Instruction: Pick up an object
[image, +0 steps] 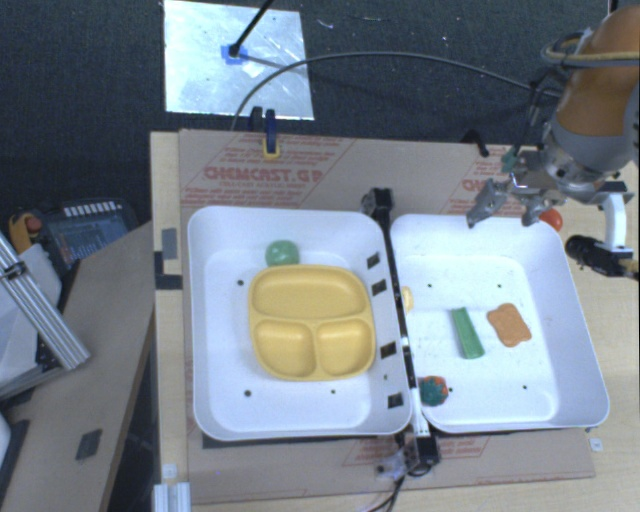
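i see the counter (300, 160) carrying two shallow white bins side by side, and the arm (600, 90) reaching in at the upper right. the jaws (510, 205) hang over the far rim of the right bin (570, 330), near its back corner; they look spread apart, with nothing between them.

the left bin (215, 300) holds a yellow divided tray (310, 320), the biggest thing in either bin, sitting about in the middle. a small green round object (282, 252) lies just behind the tray's far edge, touching or nearly so.

in the right bin, a green stick-shaped piece (466, 332) lies near the centre, and an orange flat piece (509, 324) sits just beside it on its right. both are well apart from the jaws, nearer to me than they are. a small teal and orange object (432, 391) rests in the near left corner of the right bin, against the divider. a small yellowish bit (405, 298) shows at the divider between the bins; i cannot tell which bin it lies in. a small orange-red thing (549, 217) sits just beside the jaws at the bin's far rim; i cannot tell what it is.
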